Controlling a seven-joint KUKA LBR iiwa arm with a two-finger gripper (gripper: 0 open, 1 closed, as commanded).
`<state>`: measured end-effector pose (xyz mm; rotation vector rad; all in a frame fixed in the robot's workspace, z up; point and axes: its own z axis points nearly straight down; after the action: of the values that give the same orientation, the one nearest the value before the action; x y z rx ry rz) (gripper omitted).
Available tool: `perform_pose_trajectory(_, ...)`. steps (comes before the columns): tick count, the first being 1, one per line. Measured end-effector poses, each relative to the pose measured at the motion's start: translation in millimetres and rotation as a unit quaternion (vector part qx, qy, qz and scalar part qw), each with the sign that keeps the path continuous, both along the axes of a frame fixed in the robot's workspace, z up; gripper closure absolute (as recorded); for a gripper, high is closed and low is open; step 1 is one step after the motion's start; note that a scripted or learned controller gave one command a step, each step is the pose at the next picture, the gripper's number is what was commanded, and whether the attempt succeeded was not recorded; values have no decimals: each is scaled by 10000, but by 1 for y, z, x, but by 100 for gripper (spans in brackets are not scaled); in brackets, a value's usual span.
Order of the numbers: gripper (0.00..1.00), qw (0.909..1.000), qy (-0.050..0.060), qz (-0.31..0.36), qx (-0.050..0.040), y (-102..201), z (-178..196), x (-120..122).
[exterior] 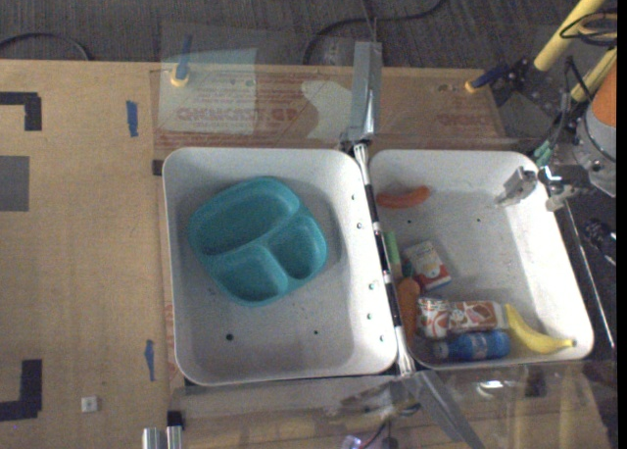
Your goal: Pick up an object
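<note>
Nothing had been lifted: the metal two-finger gripper point(526, 185) hung empty, open, over the right white bin point(549, 271); the yellow plastic banana point(536, 336) lay untouched.

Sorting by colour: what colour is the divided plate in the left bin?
Teal, all over: the divided plate, seen in the camera view.
</note>
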<state>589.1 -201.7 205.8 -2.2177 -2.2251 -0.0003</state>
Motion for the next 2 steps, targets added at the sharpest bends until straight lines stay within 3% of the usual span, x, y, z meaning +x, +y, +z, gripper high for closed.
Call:
perform_pose_trajectory(1,0,9955,-17,944,-14,-21,9,-6)
perform_pose_trajectory(2,0,9784,-8,2068,-2,5,-102,21)
